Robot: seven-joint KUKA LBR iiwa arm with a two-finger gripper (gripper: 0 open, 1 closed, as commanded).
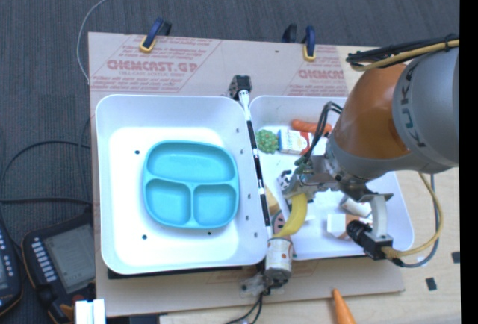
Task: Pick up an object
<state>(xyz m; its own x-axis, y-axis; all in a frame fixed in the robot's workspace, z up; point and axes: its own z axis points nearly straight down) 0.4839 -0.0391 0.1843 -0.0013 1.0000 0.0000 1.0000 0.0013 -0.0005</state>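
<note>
R bin [403,222] crowded w/ arm [388,128], banana [296,216]; L bin's tray [191,184] open.

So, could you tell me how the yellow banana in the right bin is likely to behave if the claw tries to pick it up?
The curved yellow banana would probably rock or pivot if pushed, given its bent shape. Its skin looks smooth, so it might slip between narrow fingers. It lies crowded among other small items by the white right bin's left wall, so neighbours may shift with it.

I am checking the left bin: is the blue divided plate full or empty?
Empty: all three compartments of the blue plate show bare blue.
</note>
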